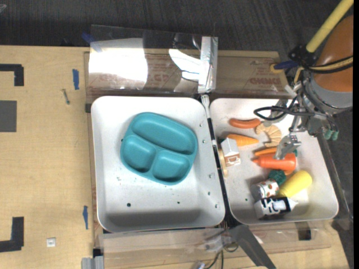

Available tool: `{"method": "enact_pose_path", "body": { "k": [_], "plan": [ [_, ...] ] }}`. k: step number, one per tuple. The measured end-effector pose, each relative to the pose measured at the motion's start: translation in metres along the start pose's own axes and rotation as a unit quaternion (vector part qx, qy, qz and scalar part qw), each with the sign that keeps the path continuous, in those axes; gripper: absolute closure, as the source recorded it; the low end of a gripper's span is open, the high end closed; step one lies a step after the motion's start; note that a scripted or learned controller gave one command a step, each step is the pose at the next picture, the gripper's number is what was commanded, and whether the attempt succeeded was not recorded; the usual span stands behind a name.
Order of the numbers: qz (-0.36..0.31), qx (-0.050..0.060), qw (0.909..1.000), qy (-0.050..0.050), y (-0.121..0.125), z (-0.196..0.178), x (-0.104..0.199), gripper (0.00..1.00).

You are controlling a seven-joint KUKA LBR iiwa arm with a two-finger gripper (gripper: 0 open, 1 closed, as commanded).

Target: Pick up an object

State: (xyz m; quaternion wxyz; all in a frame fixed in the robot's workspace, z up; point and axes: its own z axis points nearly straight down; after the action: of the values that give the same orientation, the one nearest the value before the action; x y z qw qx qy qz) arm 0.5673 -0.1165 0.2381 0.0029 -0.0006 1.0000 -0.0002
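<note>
camera view shows the hand point(289, 145) low in the right bin point(328, 206), just above an orange carrot-like toy point(276, 162); whether it is wide or narrow cannot be told. the toys lie crowded, a yellow piece point(297, 182) and a small can point(273, 205) close by, so a grab may slip or nudge neighbours.

— What does the arm point(331, 77) look like?
— Grey metal, with a broad orange band above the wrist and a yellow tube-like part slanting off at the top.
— Any cabling?
— Black cables loop around the wrist, with a small blue fitting beside them.
— And the claw point(289, 146)?
— Small, silvery-grey metal, below a cluttered dark wrist mount.
</note>
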Motion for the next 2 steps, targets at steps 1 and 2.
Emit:
{"method": "enact_pose_path", "body": {
  "k": [1,2],
  "plan": [
    [0.131,0.000,0.9914,0.004,-0.054,0.099,0.071,0.00],
    [0.099,0.001,0.9951,-0.001,-0.055,0.127,0.063,0.00]
  ]
}}
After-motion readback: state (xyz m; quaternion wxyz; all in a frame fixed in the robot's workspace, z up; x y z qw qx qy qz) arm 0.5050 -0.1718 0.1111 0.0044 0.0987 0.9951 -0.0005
